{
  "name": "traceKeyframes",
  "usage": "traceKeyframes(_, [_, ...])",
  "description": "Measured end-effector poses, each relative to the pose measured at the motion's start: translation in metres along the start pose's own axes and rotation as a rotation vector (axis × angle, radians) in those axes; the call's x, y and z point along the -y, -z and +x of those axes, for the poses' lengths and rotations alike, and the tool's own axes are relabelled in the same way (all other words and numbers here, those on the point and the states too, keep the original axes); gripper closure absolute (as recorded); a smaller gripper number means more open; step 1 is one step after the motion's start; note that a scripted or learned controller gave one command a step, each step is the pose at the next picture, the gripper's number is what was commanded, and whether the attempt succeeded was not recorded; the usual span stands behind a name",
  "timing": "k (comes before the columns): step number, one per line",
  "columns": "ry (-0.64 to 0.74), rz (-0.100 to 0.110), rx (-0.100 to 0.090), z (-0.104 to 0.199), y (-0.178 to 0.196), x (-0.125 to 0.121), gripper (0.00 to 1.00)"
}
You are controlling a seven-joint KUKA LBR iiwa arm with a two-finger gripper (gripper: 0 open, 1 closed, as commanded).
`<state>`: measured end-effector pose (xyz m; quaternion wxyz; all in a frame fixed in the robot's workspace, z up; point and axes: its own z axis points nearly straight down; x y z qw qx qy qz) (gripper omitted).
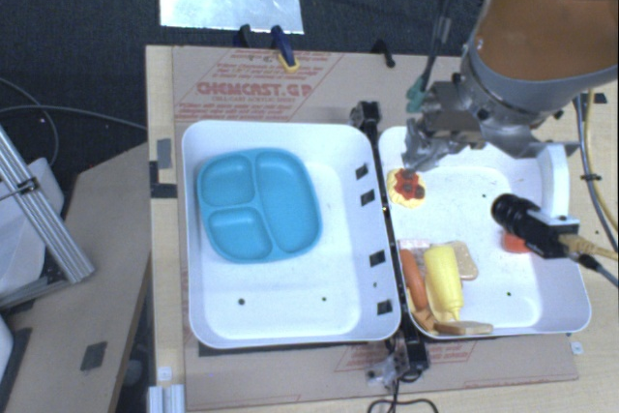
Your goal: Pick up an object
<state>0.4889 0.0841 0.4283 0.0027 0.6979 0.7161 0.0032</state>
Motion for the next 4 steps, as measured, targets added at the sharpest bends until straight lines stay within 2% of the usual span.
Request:
traceKeyframes(1, [0.000,0.001,0.000,0.000,0.000,0.000,0.00])
traceKeyframes(2, [0.007,-0.003,0.000,0.000,0.011,-0.001,1.00])
traceKeyframes(3, [-0.018,0.007,-0.001,0.052,0.005,0.001,1.00])
traceKeyframes(4, [-0.017,0.003,-0.001,0.049,0.017,0.000,1.00])
